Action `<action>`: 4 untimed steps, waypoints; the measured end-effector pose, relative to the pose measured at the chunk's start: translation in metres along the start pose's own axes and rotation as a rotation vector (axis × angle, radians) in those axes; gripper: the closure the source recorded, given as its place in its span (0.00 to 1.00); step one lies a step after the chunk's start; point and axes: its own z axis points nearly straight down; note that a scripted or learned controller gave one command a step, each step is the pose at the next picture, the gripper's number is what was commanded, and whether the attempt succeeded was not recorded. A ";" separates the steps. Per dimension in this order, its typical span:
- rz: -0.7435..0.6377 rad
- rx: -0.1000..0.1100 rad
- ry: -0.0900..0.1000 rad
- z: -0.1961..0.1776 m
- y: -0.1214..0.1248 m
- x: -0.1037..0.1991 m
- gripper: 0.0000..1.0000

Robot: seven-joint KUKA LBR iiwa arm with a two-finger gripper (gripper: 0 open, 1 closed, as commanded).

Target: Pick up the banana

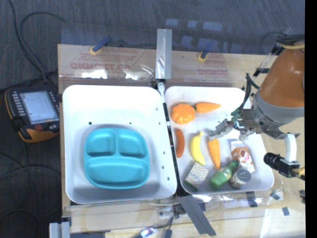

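- The banana (197,148) is a short, smooth, bright yellow toy with a gentle curve, tapering at both ends; it lies lengthwise on the floor of the right bin (220,95), below and to the left of the fingers, free of them.
- A glossy orange carrot (214,153), cone-shaped with its point downward, lies just beside the banana's right flank, straight below the fingers.
- A slim reddish-orange sausage-like piece (180,143) lies well left of the fingers, next to the divider between the bins.
- A round, lumpy orange pumpkin (183,113) and a second carrot (207,106), lying sideways, sit above and left of the fingers, touching or nearly so.
- Below the banana rests a speckled, pale square block (196,174); beside it are a green bottle (222,176), a small tin can (240,177) and a printed packet (242,157), all below the fingers and toward the right.
- The gripper (221,128) hangs above the right bin; its metal fingers point left, and I cannot tell whether they are spread or closed. Nothing shows between them.
- The left bin (84,98), matte white plastic with rounded corners, holds a turquoise divided tray (117,157) with three compartments, far left of the fingers.
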 end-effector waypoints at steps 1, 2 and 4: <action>-0.010 0.002 0.000 0.081 -0.005 0.025 0.00; -0.012 0.004 0.003 0.073 -0.005 0.026 1.00; -0.117 -0.002 0.000 0.137 0.010 0.018 0.00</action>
